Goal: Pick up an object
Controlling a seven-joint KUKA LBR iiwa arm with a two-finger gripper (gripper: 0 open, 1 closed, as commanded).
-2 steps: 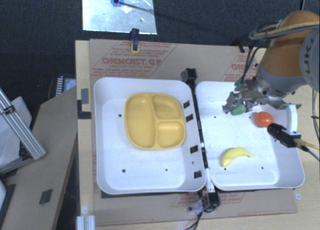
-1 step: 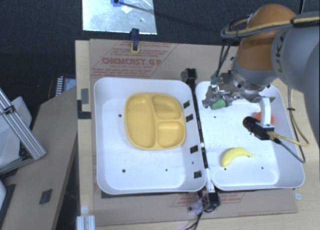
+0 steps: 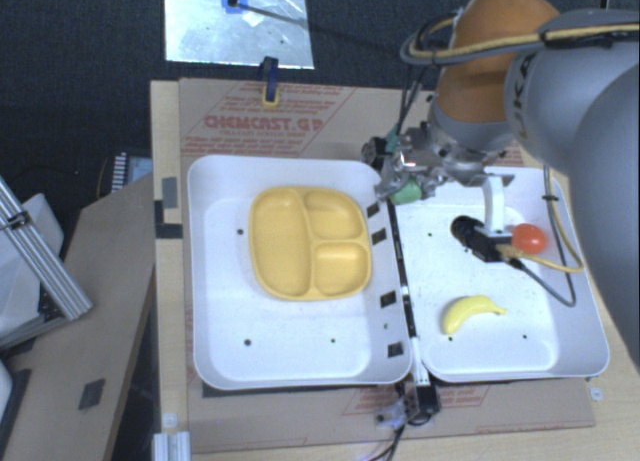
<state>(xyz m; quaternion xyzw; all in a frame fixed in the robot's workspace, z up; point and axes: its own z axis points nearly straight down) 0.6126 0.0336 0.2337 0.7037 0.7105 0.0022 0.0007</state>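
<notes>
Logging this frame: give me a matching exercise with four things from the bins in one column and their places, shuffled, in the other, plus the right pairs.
Things
1. yellow divided plate
2. banana
3. orange-red ball
4. small green item

Places
A. near part of the right bin, lying apart from the rest
B. far left corner of the right bin
C. middle of the left bin
D. right bin, toward its right wall

Pairs: 1-C, 2-A, 3-D, 4-B
</notes>
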